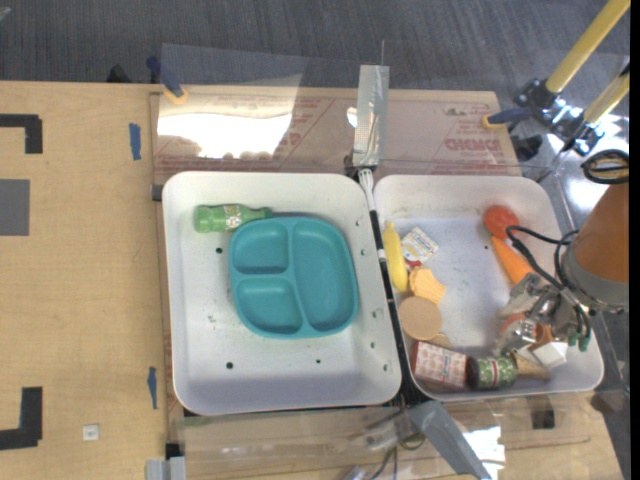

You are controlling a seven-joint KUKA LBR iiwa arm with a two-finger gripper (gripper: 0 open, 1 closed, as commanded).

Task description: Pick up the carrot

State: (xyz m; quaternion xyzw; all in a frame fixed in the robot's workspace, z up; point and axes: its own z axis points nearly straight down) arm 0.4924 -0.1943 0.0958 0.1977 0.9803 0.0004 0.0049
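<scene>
- Right bin (470,193) was the landmark; everything below is placed against it.
- Carrot (508,243) lay in the right bin's far right part, near its right wall, loose on the floor of the bin.
- Its long axis ran from a rounded red-orange end toward the bin's back corner, down to a narrower orange end toward the bin's front right.
- Gripper (545,328) hung low over the bin's front right area, among cables, above a clutter of small items.
- Couldn't tell how the gripper was set; the tip was lost in cables and clutter.
- Nothing visibly held, as far as I could see.
- Key relation: the carrot sat just beyond the gripper, toward the bin's back wall, its lower end nearest the tool.
- Judged the next move as a short shift toward the back of the bin, closing across the carrot's narrow width.
- Risk: can (494,371) and other bits near the front wall crowded the tool.
</scene>
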